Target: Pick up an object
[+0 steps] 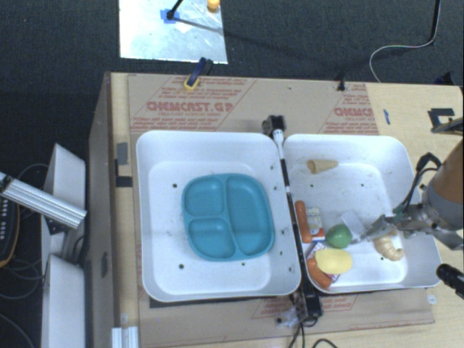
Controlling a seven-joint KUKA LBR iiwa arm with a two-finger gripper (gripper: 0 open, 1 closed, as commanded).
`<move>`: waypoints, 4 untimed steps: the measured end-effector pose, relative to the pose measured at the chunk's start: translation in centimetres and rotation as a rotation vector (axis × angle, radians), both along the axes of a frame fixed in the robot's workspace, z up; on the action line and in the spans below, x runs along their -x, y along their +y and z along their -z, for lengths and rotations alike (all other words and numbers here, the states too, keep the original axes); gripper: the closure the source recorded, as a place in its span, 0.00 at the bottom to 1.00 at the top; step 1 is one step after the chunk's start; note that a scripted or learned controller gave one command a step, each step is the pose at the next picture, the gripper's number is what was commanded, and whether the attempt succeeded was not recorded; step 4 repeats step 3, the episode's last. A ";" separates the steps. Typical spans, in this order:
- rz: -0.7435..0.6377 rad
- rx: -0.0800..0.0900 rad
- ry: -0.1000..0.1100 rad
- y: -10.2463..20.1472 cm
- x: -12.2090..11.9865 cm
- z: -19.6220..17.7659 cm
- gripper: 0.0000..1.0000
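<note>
croissant (pixel 391 249) just below gripper (pixel 382 228)

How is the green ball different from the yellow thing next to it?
The green ball is round and smaller; the yellow thing is longer, lumpier and bigger. The green ball sits farther from the bin's near edge, the yellow thing closer. Both lie in the right bin, touching or nearly so.

The bench (pixel 254 96) is topped with brown printed board and bears two white bins side by side, touching along a dark strip. The left bin (pixel 156 158) holds a blue tray (pixel 228 216) (three compartments); the right bin (pixel 377 154) sits beside it, nearer the bench's right edge.
</note>
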State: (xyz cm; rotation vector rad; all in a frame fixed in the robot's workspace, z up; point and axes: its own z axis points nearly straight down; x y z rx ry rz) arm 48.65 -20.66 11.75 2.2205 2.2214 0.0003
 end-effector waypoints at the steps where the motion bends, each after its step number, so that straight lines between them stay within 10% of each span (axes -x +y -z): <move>1: -0.001 0.001 -0.004 0.0 -0.2 -1.1 1.00; 2: -0.001 0.001 -0.004 0.0 -0.2 -1.1 0.00; 4: 0.000 0.000 -0.001 0.0 -0.6 3.3 0.00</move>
